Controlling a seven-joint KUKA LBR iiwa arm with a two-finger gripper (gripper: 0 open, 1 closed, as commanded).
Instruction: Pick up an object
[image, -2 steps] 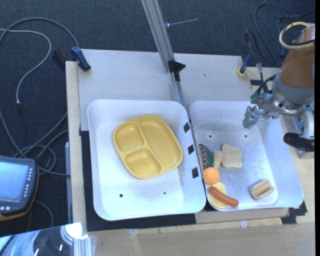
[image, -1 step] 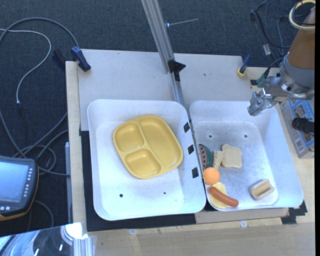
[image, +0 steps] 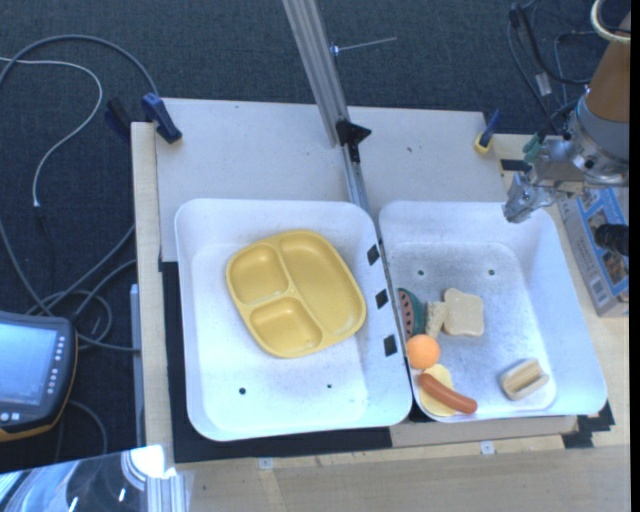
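Gripper (image: 520, 200): over right bin's (image: 560, 260) far rim; jaws we cannot tell
Approach: we centre over bread slice (image: 464, 313), descend straight

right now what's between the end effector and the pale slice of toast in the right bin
In the camera view, bare speckled white bin floor separates the end effector from the pale toast slice.

Right bin's (image: 560, 260) far half lies open — toy food (image: 450, 345) crowds its near-left.
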